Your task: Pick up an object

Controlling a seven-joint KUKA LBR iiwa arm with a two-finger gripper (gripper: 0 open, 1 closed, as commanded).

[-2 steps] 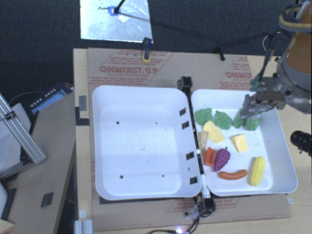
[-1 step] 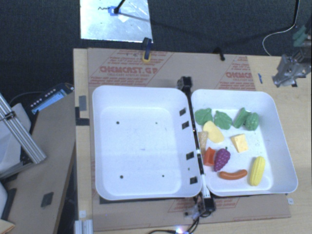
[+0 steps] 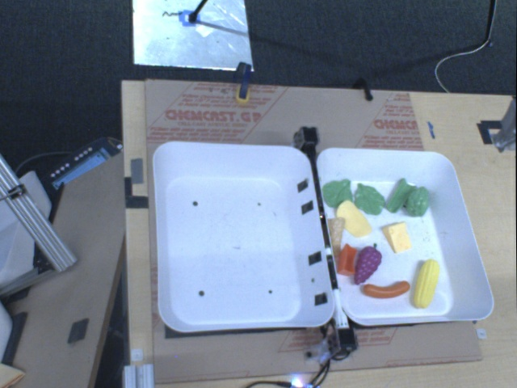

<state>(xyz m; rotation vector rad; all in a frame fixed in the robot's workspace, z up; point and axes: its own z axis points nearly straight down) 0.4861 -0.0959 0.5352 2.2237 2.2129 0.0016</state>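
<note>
A small grey piece at the far right edge (image 3: 506, 128) may belong to the arm; whether the claw is spread or pressed together cannot be told. The objects to pick all lie in the right bin (image 3: 460, 217): three green vegetable pieces (image 3: 338, 192) along its far side, a yellow lemon-like piece (image 3: 353, 218), a cheese wedge (image 3: 396, 237), purple grapes (image 3: 367, 262), an orange carrot piece (image 3: 347, 259), a red sausage (image 3: 385, 290) and a corn cob (image 3: 426, 283). The left bin (image 3: 234, 233) sits just beside it. The cardboard (image 3: 214, 111) on the counter (image 3: 133, 136) carries red print reading roughly "CHEMCAST GP"
</note>
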